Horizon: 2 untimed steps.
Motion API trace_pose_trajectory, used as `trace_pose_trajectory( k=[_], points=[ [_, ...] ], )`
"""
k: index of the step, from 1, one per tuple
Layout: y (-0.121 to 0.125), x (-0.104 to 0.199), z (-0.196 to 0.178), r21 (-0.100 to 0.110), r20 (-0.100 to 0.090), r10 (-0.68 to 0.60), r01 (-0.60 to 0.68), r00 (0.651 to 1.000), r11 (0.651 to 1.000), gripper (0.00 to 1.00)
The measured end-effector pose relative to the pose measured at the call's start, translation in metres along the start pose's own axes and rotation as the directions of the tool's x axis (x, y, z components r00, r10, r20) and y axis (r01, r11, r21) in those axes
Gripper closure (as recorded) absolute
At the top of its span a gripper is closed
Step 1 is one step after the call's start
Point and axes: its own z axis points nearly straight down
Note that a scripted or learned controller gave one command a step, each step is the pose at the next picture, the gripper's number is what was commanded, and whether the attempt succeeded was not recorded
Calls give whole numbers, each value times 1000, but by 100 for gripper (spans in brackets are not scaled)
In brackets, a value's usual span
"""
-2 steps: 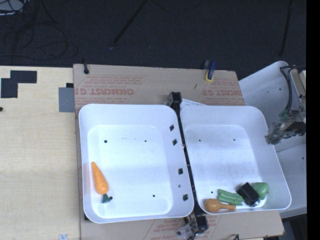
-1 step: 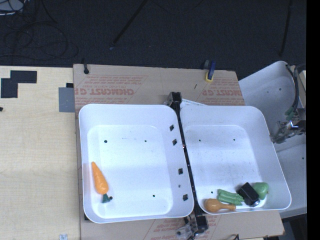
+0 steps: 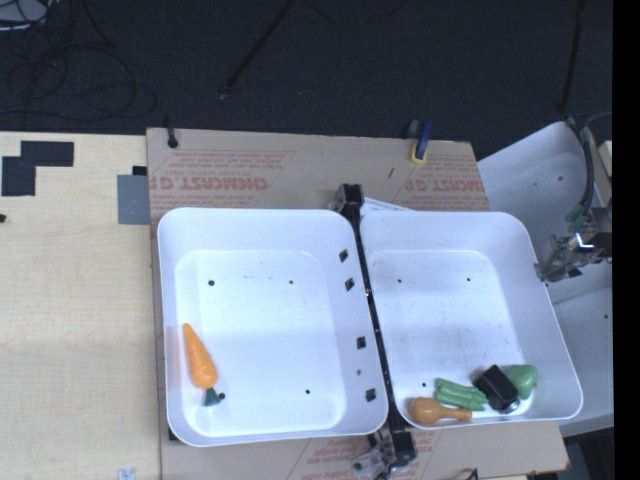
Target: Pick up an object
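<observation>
An orange toy carrot (image 3: 199,357) lies near the front left corner of the left bin (image 3: 255,226), its small dark green stub (image 3: 212,398) pointing to the front. In the front right corner of the right bin (image 3: 450,230), four things lie bunched together. These are a green pod-like toy (image 3: 458,394), a black block (image 3: 497,388), a light green rounded piece (image 3: 522,376) and an orange-yellow pear-shaped toy (image 3: 438,411). The black block rests partly on the green pieces.
A black divider strip (image 3: 362,308) runs between the two bins. Both stand on a cardboard sheet (image 3: 300,173). A grey-white mount with cables and small hardware (image 3: 572,250) sits just past the right bin's right rim. A blue and yellow clamp (image 3: 421,140) grips the cardboard's far edge.
</observation>
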Motion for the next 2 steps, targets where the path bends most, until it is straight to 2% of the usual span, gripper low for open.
trace_pose_trajectory(
  k=[1,2],
  points=[
    [-38,-17,-31,1,1,5,-5,1000,1000,100],
    [-37,45,-60,-1,-1,-4,4,1000,1000,100]
  ],
)
